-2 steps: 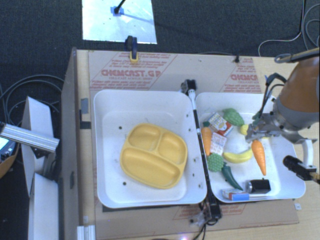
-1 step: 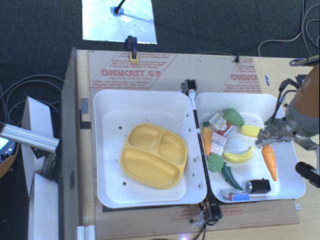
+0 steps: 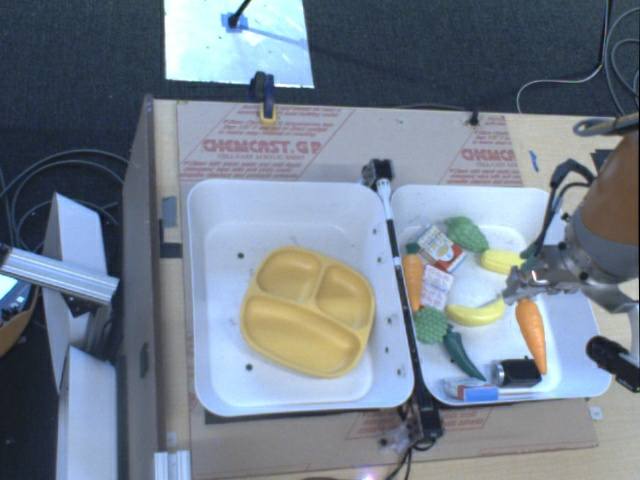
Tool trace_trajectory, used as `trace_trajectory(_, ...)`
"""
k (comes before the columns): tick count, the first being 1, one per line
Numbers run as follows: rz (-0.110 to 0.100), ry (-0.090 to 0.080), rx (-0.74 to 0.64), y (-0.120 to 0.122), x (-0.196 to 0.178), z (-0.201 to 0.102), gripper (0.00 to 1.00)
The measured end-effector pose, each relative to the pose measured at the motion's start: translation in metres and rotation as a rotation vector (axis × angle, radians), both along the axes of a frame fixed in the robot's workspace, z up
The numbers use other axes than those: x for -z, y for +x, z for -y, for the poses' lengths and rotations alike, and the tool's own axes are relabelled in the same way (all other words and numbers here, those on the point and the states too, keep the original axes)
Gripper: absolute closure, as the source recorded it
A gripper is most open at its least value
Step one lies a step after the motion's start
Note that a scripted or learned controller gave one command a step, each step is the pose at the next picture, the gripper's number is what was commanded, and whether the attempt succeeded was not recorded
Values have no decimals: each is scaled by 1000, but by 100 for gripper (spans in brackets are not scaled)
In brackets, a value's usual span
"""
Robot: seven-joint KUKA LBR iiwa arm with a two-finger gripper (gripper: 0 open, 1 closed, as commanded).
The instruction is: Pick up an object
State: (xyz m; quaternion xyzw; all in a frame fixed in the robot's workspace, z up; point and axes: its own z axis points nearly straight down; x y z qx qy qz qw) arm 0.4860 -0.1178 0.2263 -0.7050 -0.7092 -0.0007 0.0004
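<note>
My gripper [image 3: 522, 284] hangs low over the right bin [image 3: 570, 208], reaching in from the right. It is right at the right end of a yellow banana [image 3: 475, 314] and just above the top of an orange carrot [image 3: 532, 336]. Whether it touches either one I cannot tell. A yellow lemon-like piece [image 3: 498, 261] lies just up and left of it. Nothing is visibly held.
The right bin also holds a green leafy piece [image 3: 466, 234], snack packets [image 3: 438, 248], a second carrot [image 3: 413, 279] by the left wall, green toy vegetables [image 3: 432, 324], a black block [image 3: 520, 372] and a blue-and-white item [image 3: 478, 392]. The left bin [image 3: 220, 208] bears a yellow divided plate [image 3: 305, 310].
</note>
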Motion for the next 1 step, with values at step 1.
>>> trace_trajectory(1,1,-3,2,22,23,0,100)
